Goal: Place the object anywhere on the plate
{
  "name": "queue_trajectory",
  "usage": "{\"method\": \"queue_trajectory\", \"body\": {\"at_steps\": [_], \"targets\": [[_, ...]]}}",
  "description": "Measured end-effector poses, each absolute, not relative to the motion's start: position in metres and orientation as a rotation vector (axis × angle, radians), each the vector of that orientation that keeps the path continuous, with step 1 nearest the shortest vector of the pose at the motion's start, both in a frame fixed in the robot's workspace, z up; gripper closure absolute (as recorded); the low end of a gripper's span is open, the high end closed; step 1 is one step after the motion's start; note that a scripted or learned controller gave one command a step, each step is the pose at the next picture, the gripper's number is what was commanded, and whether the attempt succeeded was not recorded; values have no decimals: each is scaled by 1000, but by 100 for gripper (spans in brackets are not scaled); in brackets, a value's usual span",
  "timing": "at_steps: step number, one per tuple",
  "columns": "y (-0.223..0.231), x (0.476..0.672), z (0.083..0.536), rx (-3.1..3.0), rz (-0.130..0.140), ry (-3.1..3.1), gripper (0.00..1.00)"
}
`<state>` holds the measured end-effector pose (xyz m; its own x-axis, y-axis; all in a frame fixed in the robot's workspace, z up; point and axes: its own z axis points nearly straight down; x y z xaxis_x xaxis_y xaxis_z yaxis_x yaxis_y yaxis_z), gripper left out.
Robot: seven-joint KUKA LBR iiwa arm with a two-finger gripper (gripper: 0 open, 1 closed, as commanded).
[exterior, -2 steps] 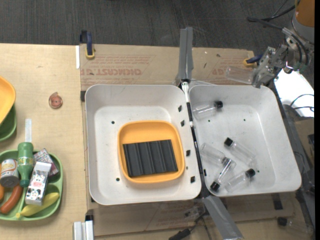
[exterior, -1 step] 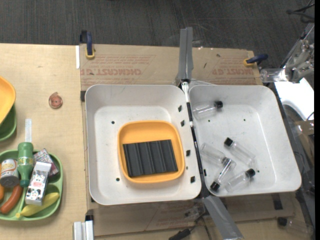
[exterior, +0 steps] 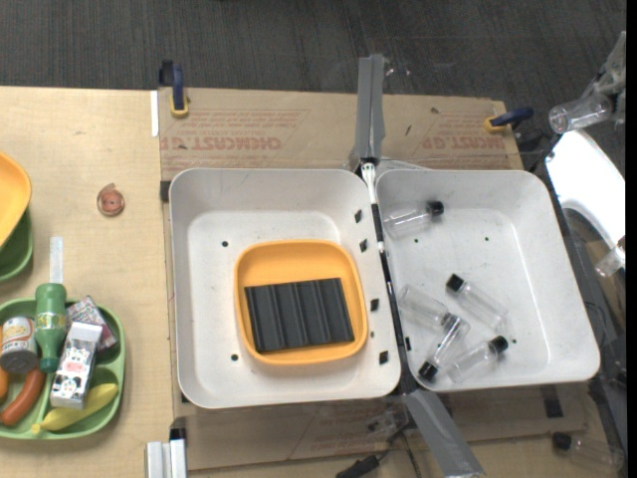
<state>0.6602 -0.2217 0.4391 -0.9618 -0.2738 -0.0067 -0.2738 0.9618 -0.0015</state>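
An orange plate (exterior: 299,259) with a dark ribbed insert (exterior: 299,315) sits in the left bin (exterior: 199,207). The right bin (exterior: 528,207) holds several clear vials with black caps (exterior: 470,299), scattered near its front; none is on the plate. Part of the arm (exterior: 587,182) shows at the right edge, away from the vials, and whether the gripper is apart or together I cannot tell. The vials are likely slick and round: one could roll from a pinch, two lying close could be caught together, or one could roll on the ribs.
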Motion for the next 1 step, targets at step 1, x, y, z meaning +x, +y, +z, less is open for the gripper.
{"method": "queue_trajectory", "body": {"at_steps": [1], "targets": [[-222, 591, 442, -923, 1, 2999, 100]]}}
